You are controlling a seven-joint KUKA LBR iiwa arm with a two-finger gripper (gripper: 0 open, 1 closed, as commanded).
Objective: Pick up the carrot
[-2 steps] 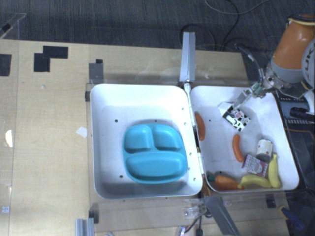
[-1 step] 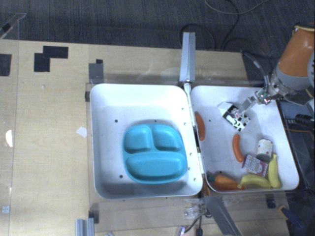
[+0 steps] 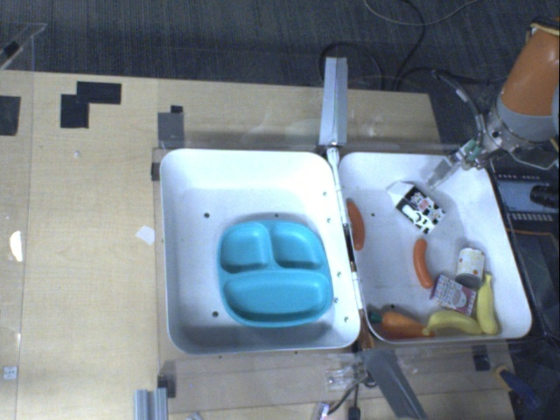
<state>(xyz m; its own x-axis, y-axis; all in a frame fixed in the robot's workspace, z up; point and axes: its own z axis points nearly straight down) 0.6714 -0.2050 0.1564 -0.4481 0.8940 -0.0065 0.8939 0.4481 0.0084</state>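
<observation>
Carrot tight against right bin's near wall, beside banana.

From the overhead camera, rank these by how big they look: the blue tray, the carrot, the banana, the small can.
1. Blue tray, by far the largest.
2. Banana.
3. Carrot, close to the banana in length, and its left end sits against the bin wall, so that order is unsure.
4. Small can.
</observation>
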